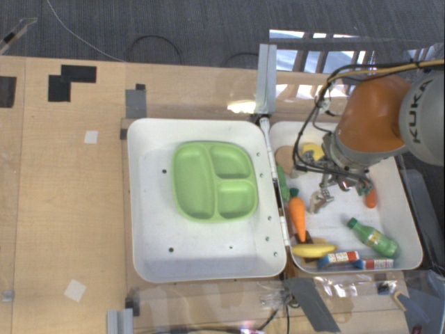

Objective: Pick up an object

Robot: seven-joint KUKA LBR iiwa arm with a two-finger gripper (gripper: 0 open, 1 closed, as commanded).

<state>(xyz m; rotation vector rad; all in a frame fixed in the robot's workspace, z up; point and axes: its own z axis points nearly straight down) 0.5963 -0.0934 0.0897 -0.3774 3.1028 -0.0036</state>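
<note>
My gripper (341,193) hangs over the middle of the right bin (410,239), below the orange wrist band. It is open, and nothing shows between its fingers. An orange carrot (297,216) lies just left of it. A yellow banana (313,250) and a red and white tube (359,261) lie along the bin's near wall. A green bottle (373,237) lies to the lower right of the gripper. A small orange piece (370,199) sits just right of it. A yellow object (311,152) is partly hidden behind the arm's cables.
The left bin (149,256) holds a green divided plate (213,180). A narrow green item (283,186) lies by the wall between the bins. The arm and its black cables cover the right bin's far part. A metal post (265,78) stands behind the bins.
</note>
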